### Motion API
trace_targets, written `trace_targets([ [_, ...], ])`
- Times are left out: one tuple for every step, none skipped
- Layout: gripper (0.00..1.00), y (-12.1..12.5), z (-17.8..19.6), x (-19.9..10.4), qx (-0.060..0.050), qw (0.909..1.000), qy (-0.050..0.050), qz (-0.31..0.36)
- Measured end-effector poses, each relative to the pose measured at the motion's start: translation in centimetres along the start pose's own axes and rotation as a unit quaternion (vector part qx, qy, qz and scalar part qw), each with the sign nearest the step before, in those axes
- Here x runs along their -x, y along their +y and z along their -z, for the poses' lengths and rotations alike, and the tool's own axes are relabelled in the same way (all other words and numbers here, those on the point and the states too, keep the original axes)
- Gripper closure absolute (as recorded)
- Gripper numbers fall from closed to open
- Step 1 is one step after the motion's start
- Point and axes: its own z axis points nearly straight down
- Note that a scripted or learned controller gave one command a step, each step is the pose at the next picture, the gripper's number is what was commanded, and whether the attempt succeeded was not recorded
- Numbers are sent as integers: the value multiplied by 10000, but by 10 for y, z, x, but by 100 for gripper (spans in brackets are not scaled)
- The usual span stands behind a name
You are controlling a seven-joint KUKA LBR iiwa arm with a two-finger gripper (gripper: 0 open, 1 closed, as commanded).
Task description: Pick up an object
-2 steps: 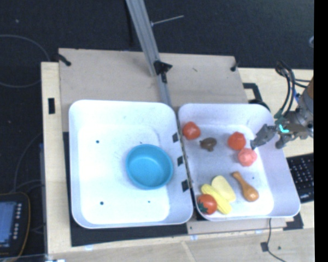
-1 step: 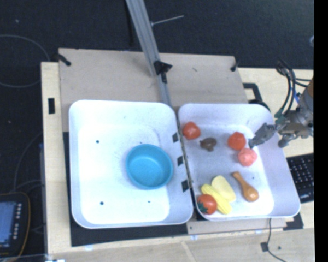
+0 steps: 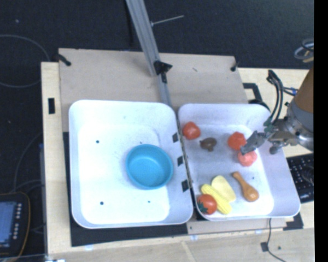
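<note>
My gripper (image 3: 256, 145) hangs over the right side of the right bin (image 3: 279, 201), reaching in from the right edge. Its tip is right above a pinkish-red round object (image 3: 247, 158), and I cannot tell whether they touch. Just to the left of the tip lies an orange-red ball (image 3: 236, 140). Further left in the same bin are a red tomato (image 3: 191, 130) and a small brown object (image 3: 209, 143). Toward the front lie an orange-brown drumstick shape (image 3: 245, 186), yellow pieces (image 3: 221, 192) and a red fruit with a green top (image 3: 206, 203).
A blue bowl (image 3: 148, 166) sits in the middle of the left bin (image 3: 93, 124). A grey metal bar (image 3: 145, 31) slants from the top down to the seam between the bins. Cables (image 3: 275, 91) trail near the arm at the right.
</note>
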Motion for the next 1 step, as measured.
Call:
trace_targets([
  [0,-4,-52,-8,-13,10000,6,-11],
])
